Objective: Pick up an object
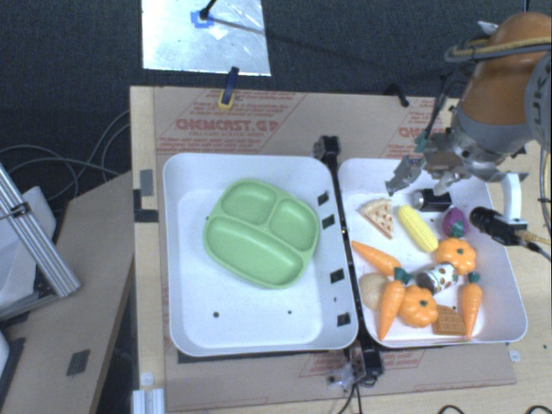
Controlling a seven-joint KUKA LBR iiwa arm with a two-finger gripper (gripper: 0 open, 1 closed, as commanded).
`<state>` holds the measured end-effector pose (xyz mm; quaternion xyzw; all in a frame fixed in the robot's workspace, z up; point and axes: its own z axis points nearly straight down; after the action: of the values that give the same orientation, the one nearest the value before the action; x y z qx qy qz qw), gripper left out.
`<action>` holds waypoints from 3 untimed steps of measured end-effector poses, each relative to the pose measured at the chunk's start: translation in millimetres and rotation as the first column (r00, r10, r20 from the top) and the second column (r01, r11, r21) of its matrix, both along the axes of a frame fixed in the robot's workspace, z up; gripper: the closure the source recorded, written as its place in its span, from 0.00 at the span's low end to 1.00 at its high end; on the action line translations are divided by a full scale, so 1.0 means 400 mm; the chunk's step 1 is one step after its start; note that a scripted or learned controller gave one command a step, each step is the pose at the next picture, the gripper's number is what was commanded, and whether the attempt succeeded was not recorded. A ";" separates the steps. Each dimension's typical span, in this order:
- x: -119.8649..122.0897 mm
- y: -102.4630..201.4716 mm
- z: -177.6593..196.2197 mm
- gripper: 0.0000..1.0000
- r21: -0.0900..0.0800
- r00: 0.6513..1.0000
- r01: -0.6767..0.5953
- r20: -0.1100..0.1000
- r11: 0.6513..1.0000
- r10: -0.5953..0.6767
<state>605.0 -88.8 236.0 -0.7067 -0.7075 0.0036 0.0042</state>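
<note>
Two white bins sit on cardboard; from above, my gripper [429, 177] hangs with fingers apart, holding nothing, over the right bin [509, 309]. Corn [417, 228] lies just below it: I should centre over it, then descend straight.

Red printed lettering reading roughly "CHEMCAST GP" runs across the brown paper-masked sheet [259, 119] beneath the two white bins; further red print near its edges is illegible.

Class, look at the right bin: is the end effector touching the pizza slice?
Apart. The camera view shows bare white bin floor between the end effector and the pizza slice, which lies untouched below it.
</note>
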 end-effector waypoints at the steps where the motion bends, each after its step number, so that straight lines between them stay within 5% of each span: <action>1: 0.006 0.001 0.018 0.00 -0.001 1.000 -0.002 0.012 1.000 0.002; 3: -0.013 -0.001 -0.242 0.00 -0.001 1.000 0.000 0.010 1.000 0.000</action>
<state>599.8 -89.2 139.1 -0.7068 -0.7074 0.0001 0.0003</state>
